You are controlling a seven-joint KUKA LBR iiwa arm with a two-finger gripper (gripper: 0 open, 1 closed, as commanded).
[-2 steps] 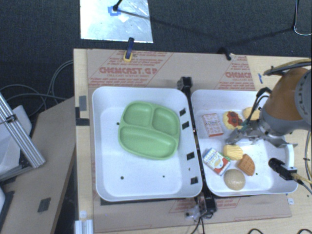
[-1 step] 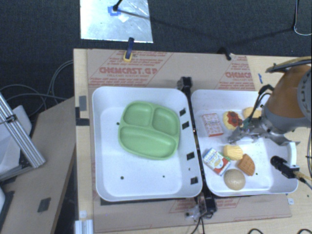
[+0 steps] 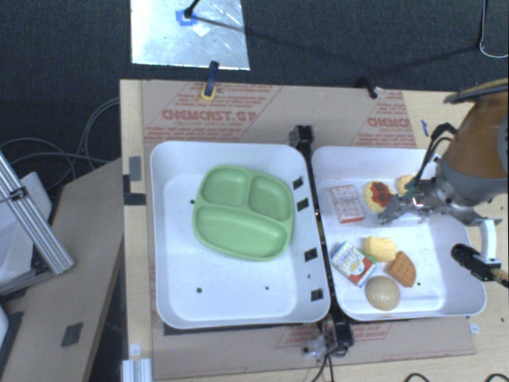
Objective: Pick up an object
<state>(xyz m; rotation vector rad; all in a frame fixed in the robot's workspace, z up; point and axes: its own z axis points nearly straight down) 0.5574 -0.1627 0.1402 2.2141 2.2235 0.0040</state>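
Nearest the lens, a beige round bun (image 3: 383, 294) sits at the right bin's (image 3: 453, 293) front, with a waffle piece (image 3: 403, 268), yellow chunk (image 3: 381, 248) and small packet (image 3: 352, 262) just behind. Farther back my jaws (image 3: 395, 206) hang beside the red-and-yellow food piece (image 3: 378, 192); whether they're parted I cannot tell. Left bin (image 3: 171, 237) holds a green divided plate (image 3: 243, 212).
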